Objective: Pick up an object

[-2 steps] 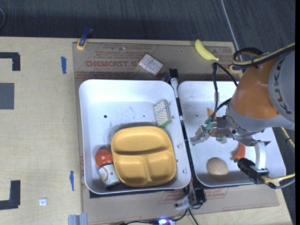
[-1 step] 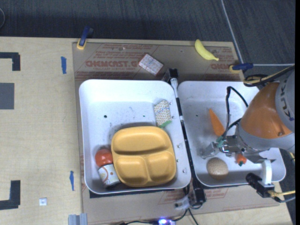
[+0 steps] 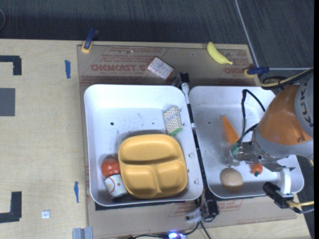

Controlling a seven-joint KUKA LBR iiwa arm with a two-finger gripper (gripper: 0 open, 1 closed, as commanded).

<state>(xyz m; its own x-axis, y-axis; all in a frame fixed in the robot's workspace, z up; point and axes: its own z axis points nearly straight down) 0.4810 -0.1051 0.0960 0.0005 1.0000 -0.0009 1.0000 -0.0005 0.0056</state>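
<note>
In the right bin [image 3: 209, 103] lie an orange carrot [image 3: 229, 129], a beige egg-shaped object [image 3: 231, 178] near the front wall, and a small orange piece [image 3: 256, 169]. My gripper [image 3: 243, 154] hangs low over this bin, just below the carrot's thick end and above the beige object, with the small orange piece at its right. The wrist's orange band [image 3: 281, 121] rises behind it. I see nothing clearly between the gripper's tips.
The left bin [image 3: 99, 108] holds a yellow compartment tray [image 3: 152, 164], a red-orange ball [image 3: 110, 167], a small can [image 3: 115, 184] and a patterned packet [image 3: 172, 118]. On the cardboard behind the bins lie a banana [image 3: 218, 54] and a small packet [image 3: 160, 67].
</note>
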